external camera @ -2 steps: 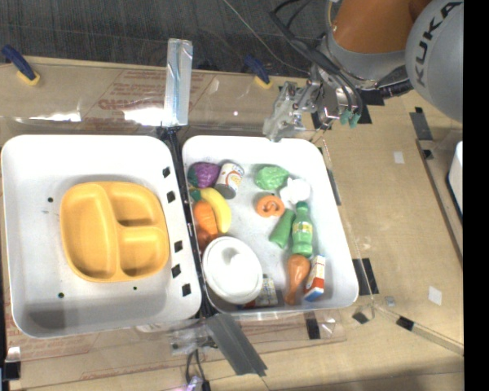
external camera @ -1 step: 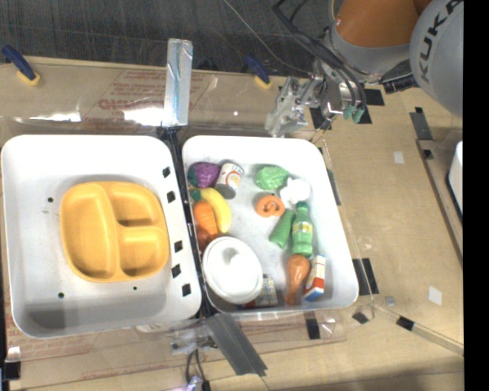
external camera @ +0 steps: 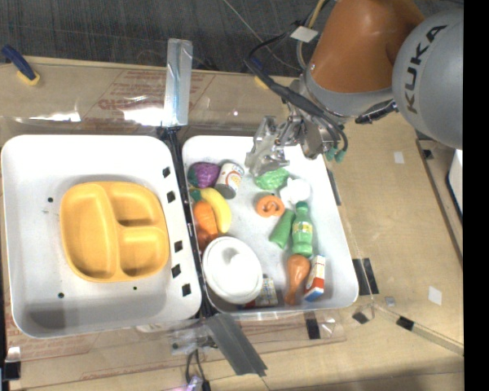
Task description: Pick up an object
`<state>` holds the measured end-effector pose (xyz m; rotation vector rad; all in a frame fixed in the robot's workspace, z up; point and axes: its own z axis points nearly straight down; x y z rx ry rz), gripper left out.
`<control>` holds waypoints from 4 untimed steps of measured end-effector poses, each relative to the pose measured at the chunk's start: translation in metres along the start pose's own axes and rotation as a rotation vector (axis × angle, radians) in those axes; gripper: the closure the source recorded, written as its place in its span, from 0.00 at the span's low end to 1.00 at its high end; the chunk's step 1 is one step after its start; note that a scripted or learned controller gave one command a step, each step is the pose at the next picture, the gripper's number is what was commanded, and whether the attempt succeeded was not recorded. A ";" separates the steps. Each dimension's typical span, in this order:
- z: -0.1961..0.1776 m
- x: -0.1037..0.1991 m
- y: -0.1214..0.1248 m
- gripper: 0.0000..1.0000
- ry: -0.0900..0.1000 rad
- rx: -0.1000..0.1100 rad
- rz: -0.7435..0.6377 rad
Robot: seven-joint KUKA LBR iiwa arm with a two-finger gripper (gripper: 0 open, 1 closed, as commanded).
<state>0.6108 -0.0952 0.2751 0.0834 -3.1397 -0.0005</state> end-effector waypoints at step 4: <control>0.011 0.073 -0.005 1.00 0.001 0.001 0.668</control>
